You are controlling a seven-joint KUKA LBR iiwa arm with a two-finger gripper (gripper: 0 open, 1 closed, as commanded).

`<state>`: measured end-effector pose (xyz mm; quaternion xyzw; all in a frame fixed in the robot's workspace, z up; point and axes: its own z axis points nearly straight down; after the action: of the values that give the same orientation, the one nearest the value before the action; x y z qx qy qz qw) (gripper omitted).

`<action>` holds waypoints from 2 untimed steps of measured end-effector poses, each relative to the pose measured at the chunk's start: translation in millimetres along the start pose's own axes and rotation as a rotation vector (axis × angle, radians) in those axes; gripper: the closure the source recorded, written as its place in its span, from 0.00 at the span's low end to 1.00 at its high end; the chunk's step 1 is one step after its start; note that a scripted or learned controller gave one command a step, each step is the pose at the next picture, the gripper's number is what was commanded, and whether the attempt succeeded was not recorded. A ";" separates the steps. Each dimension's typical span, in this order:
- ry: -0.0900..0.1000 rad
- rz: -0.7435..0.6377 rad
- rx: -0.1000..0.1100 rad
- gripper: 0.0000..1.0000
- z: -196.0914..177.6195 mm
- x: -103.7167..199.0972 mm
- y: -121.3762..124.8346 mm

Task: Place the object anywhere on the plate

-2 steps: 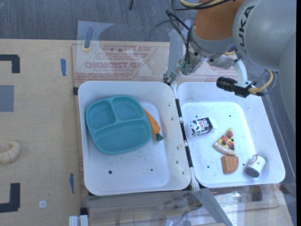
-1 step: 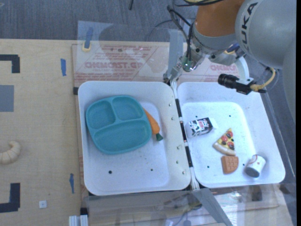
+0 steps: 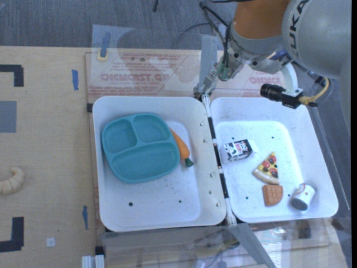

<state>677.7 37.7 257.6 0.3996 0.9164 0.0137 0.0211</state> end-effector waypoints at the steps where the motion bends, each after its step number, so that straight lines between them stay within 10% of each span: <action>1: -0.004 0.000 -0.006 1.00 -11.8 -1.3 1.7; 2: -0.008 -0.001 -0.012 1.00 -23.7 -2.4 3.4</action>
<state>680.6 38.1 281.5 0.3991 0.9163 0.0178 0.0273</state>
